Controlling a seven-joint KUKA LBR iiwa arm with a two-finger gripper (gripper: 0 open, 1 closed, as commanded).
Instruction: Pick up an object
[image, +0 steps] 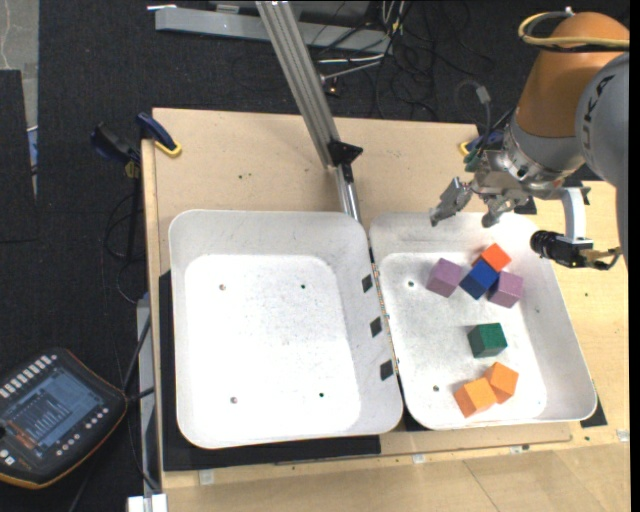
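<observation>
Gripper hangs over the back edge of the right bin, fingers spread and holding nothing.

From where I stand, the blocks lie toward the near side of the fingers: the closest cluster, a purple cube, blue cube, orange cube and a second purple one, sits just below it, pressed together. A green cube stands alone further on, the easier target, I'd judge. Two orange blocks touch near the front. No readable writing anywhere.
</observation>
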